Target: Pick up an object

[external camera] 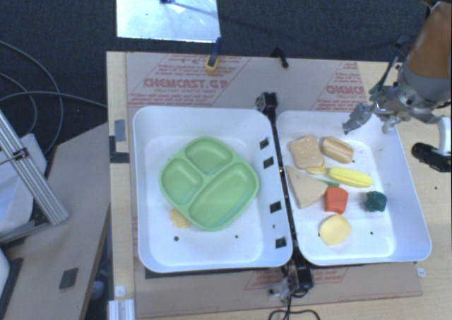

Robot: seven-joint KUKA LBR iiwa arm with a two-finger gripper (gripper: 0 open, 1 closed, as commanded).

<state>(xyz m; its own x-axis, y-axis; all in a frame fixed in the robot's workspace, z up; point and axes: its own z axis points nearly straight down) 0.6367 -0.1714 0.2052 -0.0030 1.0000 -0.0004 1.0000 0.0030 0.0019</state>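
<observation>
Dark carpet surrounds a cardboard-topped bench that carries two shallow white bins side by side. In the left bin lies a green divided plate, with a small yellow piece peeking out at its near-left edge. The right bin holds the candidates for the pick: a toast slice, a hot dog bun, a corn cob, a tan wedge, an orange-red piece, a dark green broccoli and a yellow lump. The gripper hangs over the far right corner of that bin, fingers spread apart with nothing between them, above every item and touching none. A clean pick probably favours a piece standing apart: the broccoli and the yellow lump have bare bin floor around them, while the toast slice, bun, corn cob and wedge crowd together, so a finger coming down among them could land on a neighbour. The arm should likely travel nearward, centre over the chosen piece, keep the fingers wide while descending, and close only once they straddle it near the floor. The rim on the right is close enough to the broccoli to need watching.
</observation>
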